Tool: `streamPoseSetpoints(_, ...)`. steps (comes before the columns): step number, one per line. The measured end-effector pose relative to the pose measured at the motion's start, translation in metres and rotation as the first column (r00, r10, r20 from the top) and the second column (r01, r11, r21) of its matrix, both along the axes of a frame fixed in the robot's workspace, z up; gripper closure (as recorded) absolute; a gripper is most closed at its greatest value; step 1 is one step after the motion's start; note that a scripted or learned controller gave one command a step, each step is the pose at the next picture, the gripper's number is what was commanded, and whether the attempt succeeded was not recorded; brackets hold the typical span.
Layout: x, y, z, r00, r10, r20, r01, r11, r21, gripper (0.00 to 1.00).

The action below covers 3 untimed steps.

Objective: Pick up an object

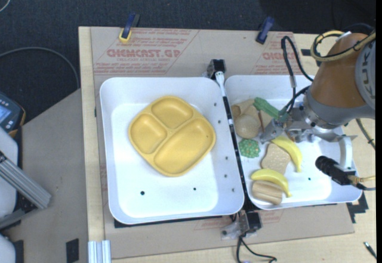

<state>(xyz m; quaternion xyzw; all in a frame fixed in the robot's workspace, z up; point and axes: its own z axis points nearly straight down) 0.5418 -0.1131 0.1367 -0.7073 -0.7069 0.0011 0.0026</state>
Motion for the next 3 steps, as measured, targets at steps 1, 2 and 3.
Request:
streamPoseSetpoints(1,0.005,-0.002,-0.044,1.000,0.001,0.020,0.000,1.000,-0.008,0.00)
streamPoseSetpoints(2,0.007,0.000,-0.032,1.000,0.000,0.027,0.000,1.000,-0.003,1.00)
streamPoseSetpoints(3,0.002,-0.002,0.012,1.000,0.001,0.008,-0.001,1.000,-0.004,1.00)
